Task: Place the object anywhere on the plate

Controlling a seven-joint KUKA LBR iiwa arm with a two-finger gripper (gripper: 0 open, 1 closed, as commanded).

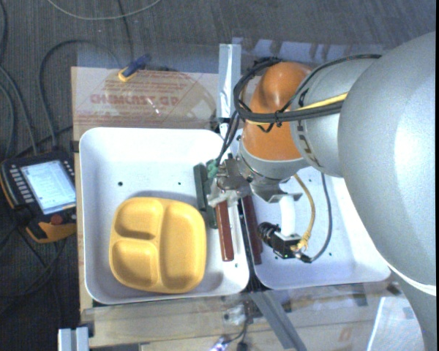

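**Gripper low at the left bin's right wall, plate just beside it**

Grey carpet and loose cables surround the bench, and a teach pendant (40,189) glows at the far left. On the bench I see two white bins: the left bin (106,148) holds a yellow compartment plate (159,243) in its lower half, and the right bin (351,269) lies mostly under my arm (366,123), whose orange band (274,115) hangs over the divide between them.

My gripper (221,196) sits low at the left bin's right edge, just beside the plate's upper right corner. A dark reddish-brown bar (227,232) extends down from it along the bin wall. I cannot tell whether that bar is the object I am meant to place or part of the tool, and I cannot tell whether the jaws are apart or closed; the wrist hides them.

My worries from here:

- If the bar is the object and the grip is weak, it may slip off against the bin wall and land beside the plate, not on it.
- The gripper is close to the plate's rim, so a sideways move at this height could shove or tip the plate.
- The cable (311,218) looping under the wrist could snag on the wall between the bins.
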